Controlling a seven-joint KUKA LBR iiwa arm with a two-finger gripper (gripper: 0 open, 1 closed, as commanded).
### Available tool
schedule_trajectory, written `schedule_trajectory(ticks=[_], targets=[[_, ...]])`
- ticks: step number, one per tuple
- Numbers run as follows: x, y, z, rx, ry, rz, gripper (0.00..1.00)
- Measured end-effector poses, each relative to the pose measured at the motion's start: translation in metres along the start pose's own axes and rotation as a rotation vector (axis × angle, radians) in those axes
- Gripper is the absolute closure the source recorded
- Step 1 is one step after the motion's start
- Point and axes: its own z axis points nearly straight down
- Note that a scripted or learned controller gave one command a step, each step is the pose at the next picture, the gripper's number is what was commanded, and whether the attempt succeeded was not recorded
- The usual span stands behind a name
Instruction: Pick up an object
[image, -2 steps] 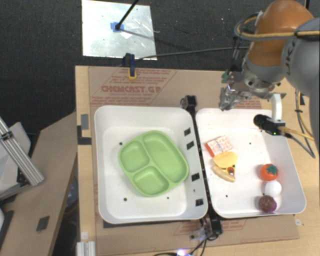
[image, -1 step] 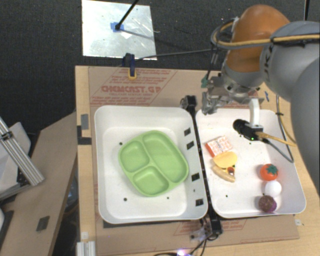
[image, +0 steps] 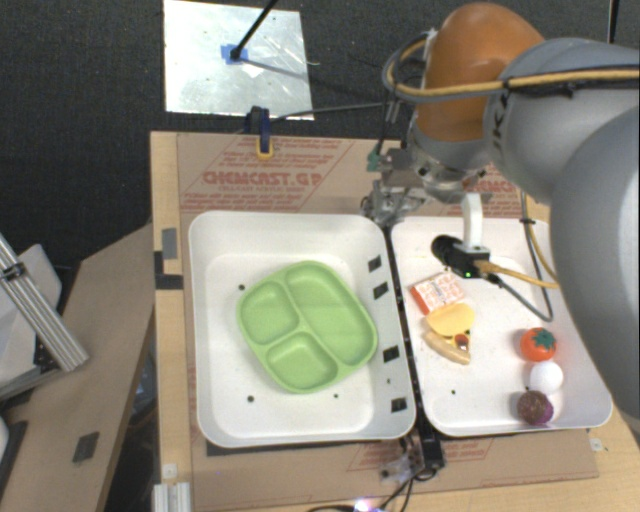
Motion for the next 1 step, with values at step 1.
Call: schedule_trajectory(ticks=[1], targets=[[0.0461,-0.0074,0.0129,0.003,0.0,0.0,1.0]])
